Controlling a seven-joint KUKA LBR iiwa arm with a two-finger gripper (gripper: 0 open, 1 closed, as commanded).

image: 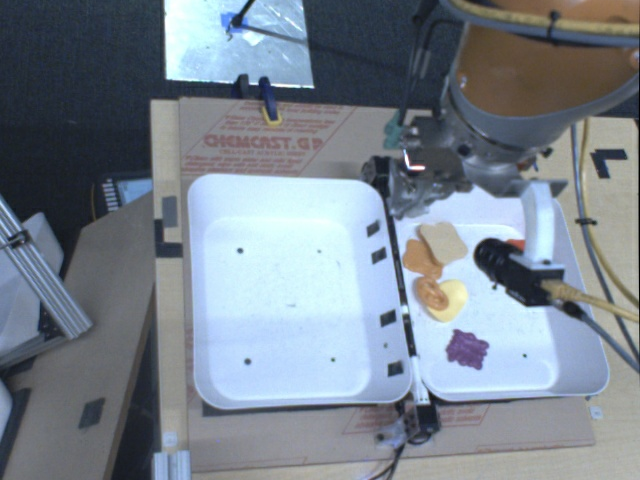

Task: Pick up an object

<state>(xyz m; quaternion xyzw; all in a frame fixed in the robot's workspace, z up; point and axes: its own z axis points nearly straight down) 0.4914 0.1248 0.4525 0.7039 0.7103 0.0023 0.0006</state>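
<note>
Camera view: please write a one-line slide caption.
Arm above right bin holding bread, purple piece and yellow piece.

- Two bins side by side on desk (pixel 330 133); right bin (pixel 575 353) is the landmark.
- Inside it, near its left wall: toast slice (pixel 443 241), cut fruit piece (pixel 442 297) in front, grape bunch (pixel 466 348) nearest front rim.
- Left bin (pixel 290 288) touches its left wall.

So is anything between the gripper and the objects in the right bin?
Nothing visible blocks the way. The gripper sits at the right bin's far left corner, and the bread slice, yellow piece and purple piece lie uncovered just in front.
</note>
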